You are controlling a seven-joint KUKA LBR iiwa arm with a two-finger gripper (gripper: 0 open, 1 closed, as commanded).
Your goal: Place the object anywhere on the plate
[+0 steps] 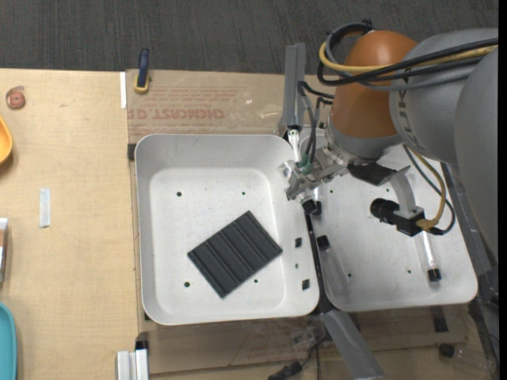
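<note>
A dark grey ribbed plate (235,253) lies tilted on the floor of the left bin (158,212), slightly right of its middle. My gripper (305,187) hangs over the divide between the two bins, near the left bin's upper right corner and up and to the right of the plate. A small dark piece (311,207) shows just under it; I cannot tell whether it is held. A clear pen-like tube with a dark tip (428,258) lies in the right bin (396,291).
The grey arm with its orange band (372,85) covers the upper part of the right bin. A black fitting with a yellow cable (394,213) sits beside the tube. Small black bits (323,244) lie along the bins' shared rim. Wooden bench stretches to the left.
</note>
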